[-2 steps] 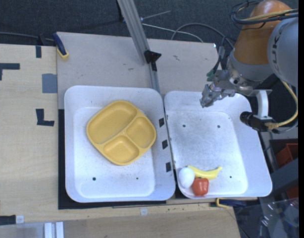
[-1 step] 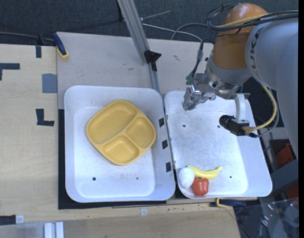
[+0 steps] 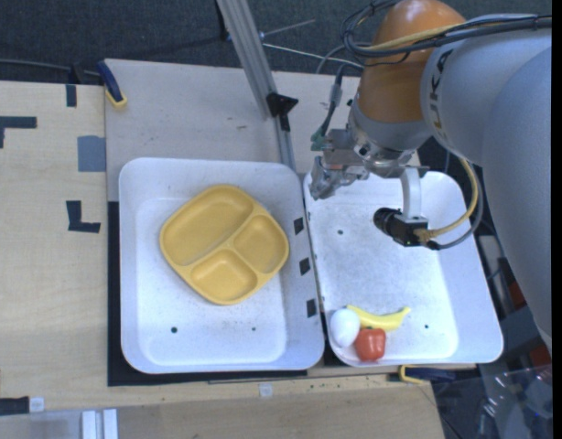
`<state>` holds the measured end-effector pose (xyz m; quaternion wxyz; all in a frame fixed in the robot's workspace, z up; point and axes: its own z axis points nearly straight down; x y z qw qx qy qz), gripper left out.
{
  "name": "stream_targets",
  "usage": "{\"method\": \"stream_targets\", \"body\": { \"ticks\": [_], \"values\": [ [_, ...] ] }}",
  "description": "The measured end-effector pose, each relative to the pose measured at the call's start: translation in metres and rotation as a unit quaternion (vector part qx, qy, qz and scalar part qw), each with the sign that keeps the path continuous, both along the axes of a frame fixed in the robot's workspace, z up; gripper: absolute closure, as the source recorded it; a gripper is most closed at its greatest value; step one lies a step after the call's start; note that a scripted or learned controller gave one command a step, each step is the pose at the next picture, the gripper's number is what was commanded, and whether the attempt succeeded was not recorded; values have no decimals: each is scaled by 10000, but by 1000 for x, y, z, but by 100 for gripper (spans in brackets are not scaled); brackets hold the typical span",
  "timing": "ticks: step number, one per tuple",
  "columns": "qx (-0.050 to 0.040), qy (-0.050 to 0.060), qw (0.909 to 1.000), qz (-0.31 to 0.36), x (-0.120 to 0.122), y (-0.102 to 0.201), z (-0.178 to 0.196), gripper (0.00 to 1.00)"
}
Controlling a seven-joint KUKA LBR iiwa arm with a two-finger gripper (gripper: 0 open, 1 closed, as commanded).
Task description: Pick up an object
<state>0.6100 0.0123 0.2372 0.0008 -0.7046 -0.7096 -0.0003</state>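
Progress looks nil as we judge it: our two-finger metal gripper hangs at the right white plastic bin's far-left corner, its state unclear. Well below it, untouched, lie a curved yellow banana, white egg-shaped ball and small red pepper.

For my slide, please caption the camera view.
Arm's gripper over right bin; yellow tray in left bin.

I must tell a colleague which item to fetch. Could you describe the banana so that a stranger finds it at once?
Look in the right bin, at its near left corner. Three small things cluster there; the banana is the curved yellow one, lying above a white ball and a red fruit.
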Motion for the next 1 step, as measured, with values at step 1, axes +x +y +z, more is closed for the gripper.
{"method": "stream_targets", "body": {
  "ticks": [1],
  "values": [
    [1,0,10000,4,6,53,4,100]
  ]
}}
